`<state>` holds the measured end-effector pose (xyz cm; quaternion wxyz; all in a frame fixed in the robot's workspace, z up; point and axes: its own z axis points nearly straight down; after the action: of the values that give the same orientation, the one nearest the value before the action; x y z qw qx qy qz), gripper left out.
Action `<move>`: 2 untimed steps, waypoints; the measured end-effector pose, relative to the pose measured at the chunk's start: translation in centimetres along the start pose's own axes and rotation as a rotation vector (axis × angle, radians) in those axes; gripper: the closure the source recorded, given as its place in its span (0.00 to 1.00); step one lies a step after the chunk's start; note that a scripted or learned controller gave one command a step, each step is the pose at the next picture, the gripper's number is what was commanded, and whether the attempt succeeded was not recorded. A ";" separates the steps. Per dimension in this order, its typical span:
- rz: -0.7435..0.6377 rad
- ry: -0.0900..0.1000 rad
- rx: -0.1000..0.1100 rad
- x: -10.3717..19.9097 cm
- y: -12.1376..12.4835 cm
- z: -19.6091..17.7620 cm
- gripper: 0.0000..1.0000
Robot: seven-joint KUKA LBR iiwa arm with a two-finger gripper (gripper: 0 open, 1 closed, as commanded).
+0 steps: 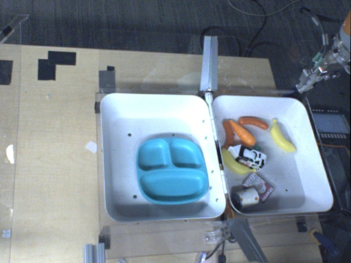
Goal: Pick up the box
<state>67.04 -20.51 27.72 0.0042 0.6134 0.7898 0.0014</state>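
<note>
I see the box (258, 184) near the right bin's (307, 114) front edge beside a can (247, 197), bananas and carrots behind. Left bin (115, 119) holds a blue tray (171, 169). Jaws (307, 81) past its back-right corner; I cannot tell their state.

Robotics laboratory workcell: a pale wooden bench (49, 163) bearing two shallow white bins (118, 163) mounted side by side against a metal rail (209, 64), black marker patches (54, 63) on the benchtop, loose cables (263, 7) trailing over dark carpet (137, 10), and toy foods as test objects.
</note>
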 end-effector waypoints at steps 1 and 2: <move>0.057 0.000 -0.001 0.0 0.0 -1.9 1.00; 0.063 -0.001 -0.001 0.0 0.1 -10.1 1.00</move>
<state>67.01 -20.46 37.78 0.0048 0.6381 0.7699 0.0019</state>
